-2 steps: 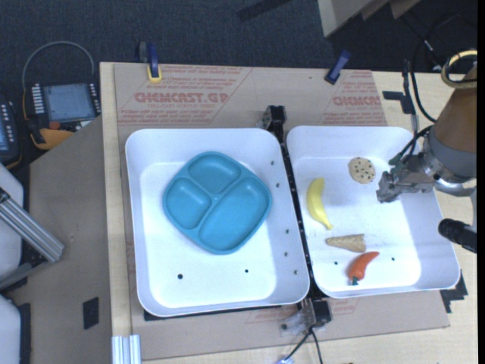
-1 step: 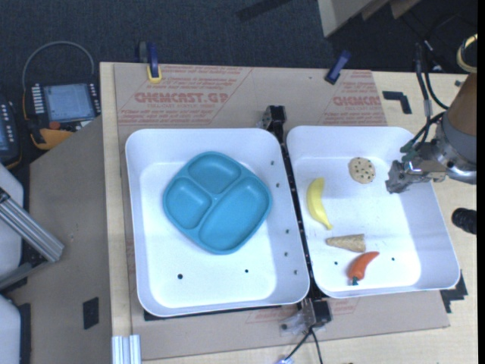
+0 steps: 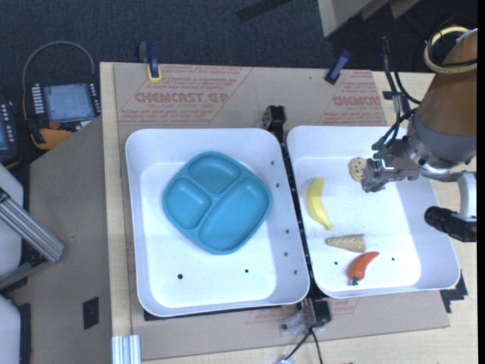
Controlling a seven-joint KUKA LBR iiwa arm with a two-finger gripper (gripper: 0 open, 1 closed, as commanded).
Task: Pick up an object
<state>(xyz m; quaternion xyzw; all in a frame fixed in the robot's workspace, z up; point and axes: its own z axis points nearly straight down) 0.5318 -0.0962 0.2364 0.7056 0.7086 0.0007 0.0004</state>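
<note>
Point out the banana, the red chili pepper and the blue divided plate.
banana [image 3: 317,202]: camera view, middle of its yellow body.
red chili pepper [image 3: 363,265]: camera view, middle of its red body.
blue divided plate [image 3: 217,201]: camera view, central ridge.

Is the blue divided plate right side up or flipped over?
Right side up. The blue divided plate lies flat in the left bin, and its three compartments show as hollows facing the camera.

bins 2 | plate 1 | banana 1 | cookie 1 | cone 1 | pepper 1

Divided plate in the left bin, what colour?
Plain light blue plate, seen best in the camera view.
</note>
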